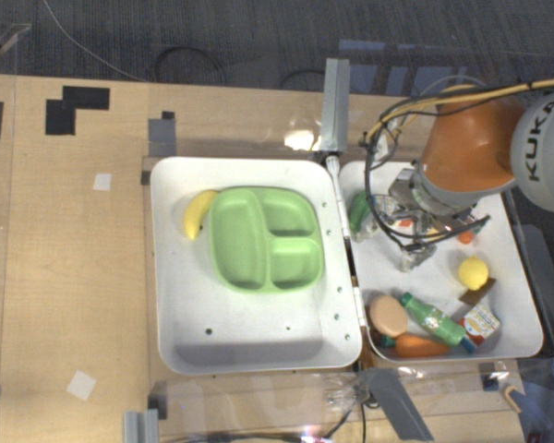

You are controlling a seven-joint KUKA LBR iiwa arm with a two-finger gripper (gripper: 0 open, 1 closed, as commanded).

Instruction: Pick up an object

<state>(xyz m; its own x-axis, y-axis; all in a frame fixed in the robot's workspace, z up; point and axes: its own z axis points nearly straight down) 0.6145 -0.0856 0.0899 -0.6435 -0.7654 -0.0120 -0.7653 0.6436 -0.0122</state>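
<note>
I'm seeing the arm (475,146) hanging over the right bin (522,275), gripper (415,258) pointing down at bare bin floor; can't tell its state. Lemon (473,272) is sitting just right of it. Bottle (434,318), bun (388,316) and carrot (420,346) are lying along the near edge. Left bin (171,275) is holding green tray (263,238) and banana (197,212).

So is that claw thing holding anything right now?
Gripper: over the right bin; whether it is open, shut or holding something cannot be told.
</note>
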